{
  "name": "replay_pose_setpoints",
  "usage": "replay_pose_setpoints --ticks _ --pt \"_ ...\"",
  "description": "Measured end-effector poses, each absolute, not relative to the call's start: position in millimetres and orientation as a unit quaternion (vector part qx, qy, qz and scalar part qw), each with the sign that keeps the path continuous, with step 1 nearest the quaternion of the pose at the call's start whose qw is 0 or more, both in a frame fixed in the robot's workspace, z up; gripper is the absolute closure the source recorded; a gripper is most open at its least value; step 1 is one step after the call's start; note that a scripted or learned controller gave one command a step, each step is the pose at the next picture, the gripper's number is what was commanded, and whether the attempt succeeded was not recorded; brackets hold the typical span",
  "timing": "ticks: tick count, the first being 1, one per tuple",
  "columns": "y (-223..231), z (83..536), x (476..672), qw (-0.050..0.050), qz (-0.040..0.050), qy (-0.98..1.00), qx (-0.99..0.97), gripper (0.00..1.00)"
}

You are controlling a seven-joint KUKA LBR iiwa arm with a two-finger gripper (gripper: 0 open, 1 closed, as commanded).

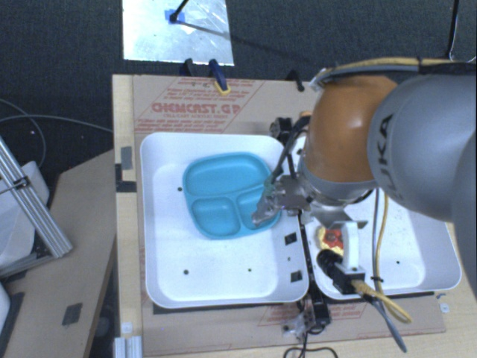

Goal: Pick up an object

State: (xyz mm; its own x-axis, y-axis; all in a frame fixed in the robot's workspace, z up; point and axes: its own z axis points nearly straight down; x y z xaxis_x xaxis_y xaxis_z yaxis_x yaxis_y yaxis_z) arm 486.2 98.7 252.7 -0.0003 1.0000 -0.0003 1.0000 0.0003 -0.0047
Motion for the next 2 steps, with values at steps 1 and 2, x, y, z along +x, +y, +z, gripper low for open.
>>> replay_pose_setpoints --ticks 1,2 --pt "153 113 485.3 0.002 0.0014 -0.709 -0.705 0.00" --pt "146 84 520.8 0.004 0.0008 -0.708 -0.706 0.00"
